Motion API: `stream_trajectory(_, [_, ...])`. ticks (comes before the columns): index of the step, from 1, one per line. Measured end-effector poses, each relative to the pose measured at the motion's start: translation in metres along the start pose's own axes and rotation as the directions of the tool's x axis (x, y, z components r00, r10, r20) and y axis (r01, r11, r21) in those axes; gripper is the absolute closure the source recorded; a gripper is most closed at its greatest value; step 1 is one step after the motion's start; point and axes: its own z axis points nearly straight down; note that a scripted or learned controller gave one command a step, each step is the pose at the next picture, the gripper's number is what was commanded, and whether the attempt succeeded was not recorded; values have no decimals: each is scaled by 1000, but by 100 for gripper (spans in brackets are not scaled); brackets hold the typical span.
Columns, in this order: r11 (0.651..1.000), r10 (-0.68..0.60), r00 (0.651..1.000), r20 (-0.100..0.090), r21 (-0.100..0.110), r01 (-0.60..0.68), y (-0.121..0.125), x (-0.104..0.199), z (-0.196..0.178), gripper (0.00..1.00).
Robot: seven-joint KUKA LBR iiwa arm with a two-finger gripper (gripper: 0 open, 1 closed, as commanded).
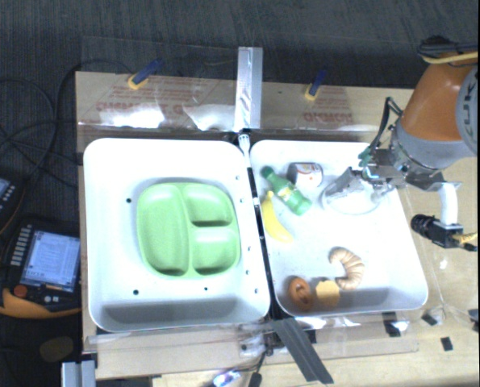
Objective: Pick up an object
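Observation:
My gripper (354, 187) is over the upper right part of the right bin (413, 248), open, with one grey finger (336, 188) pointing left. A clear round cup (351, 203) lies just beneath it; whether they touch I cannot tell. Left of it lie a white and red item (307, 172), a green bottle (290, 193) and a yellow banana (275, 220). Near the front wall rest a tan curled pastry (348, 266), a brown donut (299, 291) and a tan block (327, 292).
The left bin (102, 216) holds a green divided plate (188, 227). The two bins meet at a ridge (256, 224) just left of the banana. The arm's orange band (435, 107) hangs over the bench's right side.

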Motion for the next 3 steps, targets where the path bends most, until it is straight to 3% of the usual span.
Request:
stream_trajectory(1, [992,126,992,5,1,-126,72,-29,101,0])
stream_trajectory(2, [998,66,998,-7,-19,-67,66,-49,109,0])
stream_trajectory(3, [999,-18,1000,7,34,18,86,-42,113,0])
